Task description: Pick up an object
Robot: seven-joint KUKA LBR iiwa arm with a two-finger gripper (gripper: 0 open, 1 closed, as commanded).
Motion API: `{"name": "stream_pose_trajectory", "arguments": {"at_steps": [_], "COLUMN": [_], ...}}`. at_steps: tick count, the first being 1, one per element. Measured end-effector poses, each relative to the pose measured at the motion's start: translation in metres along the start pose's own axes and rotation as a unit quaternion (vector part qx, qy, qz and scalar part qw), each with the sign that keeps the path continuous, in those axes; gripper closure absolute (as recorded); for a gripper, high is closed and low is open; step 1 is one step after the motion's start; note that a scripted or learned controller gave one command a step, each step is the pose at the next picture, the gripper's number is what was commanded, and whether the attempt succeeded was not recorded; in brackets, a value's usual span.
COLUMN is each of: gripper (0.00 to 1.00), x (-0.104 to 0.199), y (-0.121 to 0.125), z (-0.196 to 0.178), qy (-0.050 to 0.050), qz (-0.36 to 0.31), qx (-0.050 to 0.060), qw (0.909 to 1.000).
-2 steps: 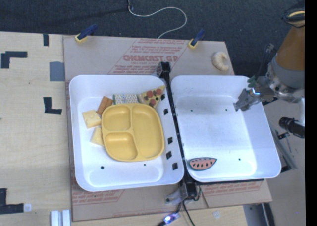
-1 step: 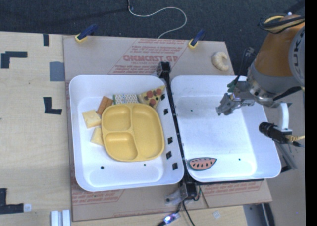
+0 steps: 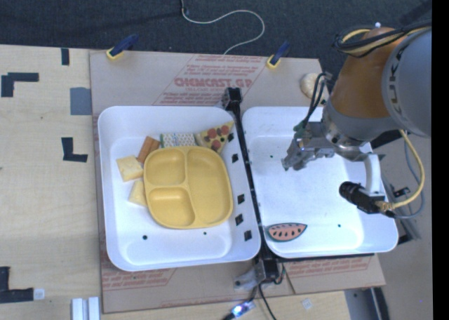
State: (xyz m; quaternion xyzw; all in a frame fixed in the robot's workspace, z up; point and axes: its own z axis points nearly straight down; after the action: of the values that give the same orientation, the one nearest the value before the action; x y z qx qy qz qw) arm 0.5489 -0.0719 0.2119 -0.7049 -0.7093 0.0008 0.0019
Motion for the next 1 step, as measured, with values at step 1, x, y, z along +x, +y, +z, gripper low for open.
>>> {"name": "stream_pose_trajectory", "arguments": {"at_steps": [1], "gripper": [1.00], "x": [0.0605], "y": [-0.0024], "z": [-0.0139], "qy": [0.000], "qz": [-0.001], "qx": [-0.001], "qw": [1.0000]}}
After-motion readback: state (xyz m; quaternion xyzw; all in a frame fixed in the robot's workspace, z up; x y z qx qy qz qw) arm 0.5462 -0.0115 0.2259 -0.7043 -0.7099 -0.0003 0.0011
